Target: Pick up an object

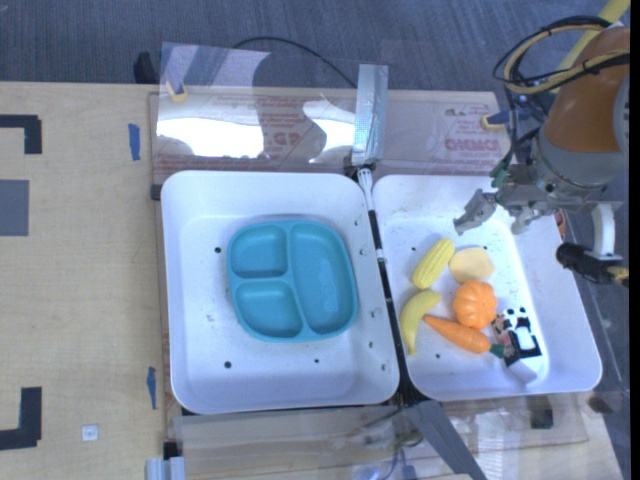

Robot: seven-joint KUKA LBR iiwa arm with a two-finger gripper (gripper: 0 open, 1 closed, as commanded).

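Several toy foods lie in the right bin (575, 363): a corn cob (433, 263), a pale yellow lump (471, 264), an orange pumpkin (474, 303), a banana (413, 318), a carrot (457, 334) and a small black-and-white item (519, 338). My gripper (496, 218) hangs over the far part of that bin, just beyond the corn and the yellow lump. It is open, its two grey fingers spread wide, and nothing sits between them.
The left bin (190, 218) holds a blue divided plate (293, 278). A raised ridge (378, 268) separates the two bins. A clear plastic panel (260, 118) stands behind them. Yellow and black cables (540, 53) loop above the wrist.
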